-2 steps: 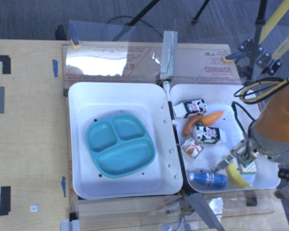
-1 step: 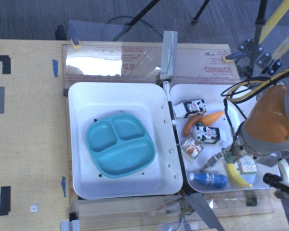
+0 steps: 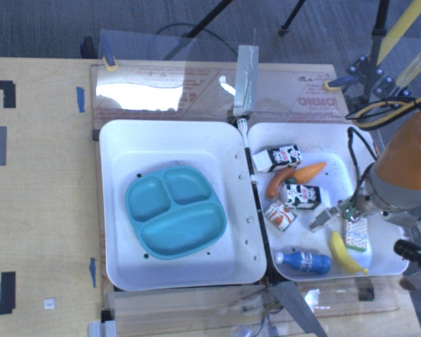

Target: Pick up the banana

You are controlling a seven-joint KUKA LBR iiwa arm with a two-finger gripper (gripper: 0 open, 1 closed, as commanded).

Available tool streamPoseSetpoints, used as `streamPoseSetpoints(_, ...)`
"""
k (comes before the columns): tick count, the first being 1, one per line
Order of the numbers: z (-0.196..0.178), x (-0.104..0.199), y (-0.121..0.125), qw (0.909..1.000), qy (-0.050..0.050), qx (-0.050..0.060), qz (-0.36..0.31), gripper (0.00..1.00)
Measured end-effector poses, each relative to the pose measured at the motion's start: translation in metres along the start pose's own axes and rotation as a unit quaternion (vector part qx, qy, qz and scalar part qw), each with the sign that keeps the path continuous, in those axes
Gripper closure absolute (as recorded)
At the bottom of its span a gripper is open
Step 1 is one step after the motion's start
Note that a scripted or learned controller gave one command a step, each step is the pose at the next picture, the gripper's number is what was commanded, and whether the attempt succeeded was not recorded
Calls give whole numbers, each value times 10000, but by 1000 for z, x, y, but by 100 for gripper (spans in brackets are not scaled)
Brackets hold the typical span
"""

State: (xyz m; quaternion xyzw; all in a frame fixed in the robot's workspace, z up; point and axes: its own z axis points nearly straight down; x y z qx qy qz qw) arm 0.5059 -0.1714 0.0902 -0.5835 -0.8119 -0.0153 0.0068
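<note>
Two bins sit side by side, and the gripper hangs low in the right bin, reaching in from the right with its fingers slightly spread and nothing between them. The banana lies just below and to the right of the fingertips, close to the bin's near wall, with a small green-and-white packet touching or overlapping its upper right side.

Crowding is the main risk, as I judge it. A descent onto the banana could catch the packet as well, so the fingers might close on both or on the packet alone. The banana curves and lies near the wall, so a finger could land on the rim or push the fruit away instead of straddling it. A blue bottle lies below-left of the gripper, and a small red-and-white carton to its left; a sideways sweep could knock either.

Above-left of the gripper sit a carrot and two cow-patterned milk cartons; their print is too small to read. Reversed red lettering shows through the clear panel behind the bins, not legible. The left bin holds a teal divided plate.
</note>
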Motion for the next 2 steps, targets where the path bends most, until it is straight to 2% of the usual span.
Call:
streamPoseSetpoints(1, 3, 27, -16, 9938, -159, 66, -1099, 0)
streamPoseSetpoints(2, -91, 118, 29, 9903, -134, 96, -1379, 0)
